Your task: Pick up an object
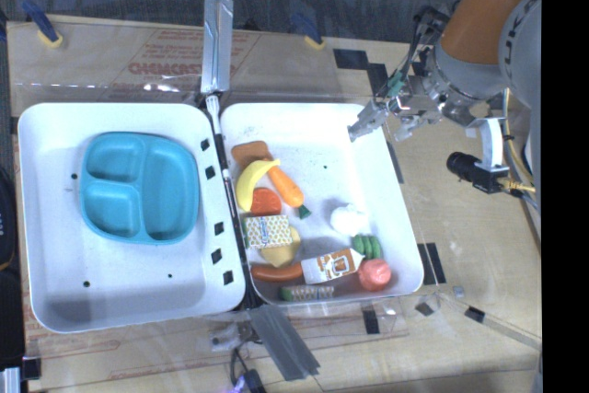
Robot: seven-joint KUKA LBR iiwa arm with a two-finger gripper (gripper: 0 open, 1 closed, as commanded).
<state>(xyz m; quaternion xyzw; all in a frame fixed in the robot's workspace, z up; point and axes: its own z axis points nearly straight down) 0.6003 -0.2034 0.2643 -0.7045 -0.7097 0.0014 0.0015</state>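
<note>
My gripper point(382, 126) hangs over the far right corner of the right bin point(322, 129), fingers open and nothing between them. The objects lie below and left of it in that bin: a yellow banana point(255, 180), an orange carrot point(287, 187), a brown piece point(249, 152), a red piece point(267, 201), a white egg-like ball point(348, 219), a small patterned packet point(267, 228), a juice carton point(331, 265), a red round fruit point(375, 274), a green item point(366, 245) and a sausage point(274, 272). The gripper touches none of them.
The left bin point(55, 281) holds a blue sectioned plate point(141, 186). A metal clamp point(217, 41) stands at the far end of the ridge between the bins. The arm's grey and orange body point(488, 23) fills the upper right. Bare white floor lies under the gripper.
</note>
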